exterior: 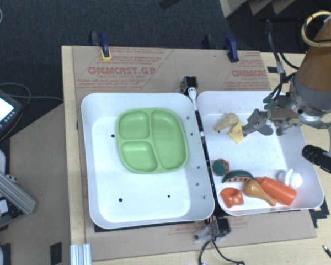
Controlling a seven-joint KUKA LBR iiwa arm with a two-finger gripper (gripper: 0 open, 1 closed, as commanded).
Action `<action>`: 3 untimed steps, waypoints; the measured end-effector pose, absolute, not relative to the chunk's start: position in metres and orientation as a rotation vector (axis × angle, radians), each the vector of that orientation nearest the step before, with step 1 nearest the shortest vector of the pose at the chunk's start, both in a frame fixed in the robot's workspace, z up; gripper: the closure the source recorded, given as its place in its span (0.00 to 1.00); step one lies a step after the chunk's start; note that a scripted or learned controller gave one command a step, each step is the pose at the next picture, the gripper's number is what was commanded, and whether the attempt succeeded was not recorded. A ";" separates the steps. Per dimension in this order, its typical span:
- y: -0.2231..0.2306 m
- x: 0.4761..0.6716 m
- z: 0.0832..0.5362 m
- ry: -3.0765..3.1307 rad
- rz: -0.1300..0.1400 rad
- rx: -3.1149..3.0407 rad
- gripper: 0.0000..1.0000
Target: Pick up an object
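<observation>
While the grey arm reaches in from the right over the right bin, its gripper hangs low at the far-middle part of that bin, just right of a yellow wedge like a piece of cheese. How far the dark fingers stand apart cannot be told from this slanted view, and nothing can be made out between them; the tip looks to be touching or nearly touching the wedge. Just left of the wedge, and a little farther back, lies a tan lump like a piece of bread. Along the near side of the same bin sits a cluster of toy foods: a small round red and green piece, a watermelon slice, an orange-red piece, a tan pear-shaped piece, an orange carrot and a white piece at the right end. Left of them, the left bin carries a pale green divided plate in its far half. Both bins rest side by side on the bench.
</observation>
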State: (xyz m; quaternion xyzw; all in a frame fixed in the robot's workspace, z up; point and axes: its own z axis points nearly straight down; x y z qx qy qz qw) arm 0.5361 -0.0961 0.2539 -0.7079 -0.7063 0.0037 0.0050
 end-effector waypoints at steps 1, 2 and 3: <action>-0.096 0.538 0.260 -2.222 0.000 -2.221 0.00; -0.095 0.543 0.199 -2.218 0.003 -2.219 0.00; -0.094 0.538 0.155 -2.216 0.005 -2.218 0.00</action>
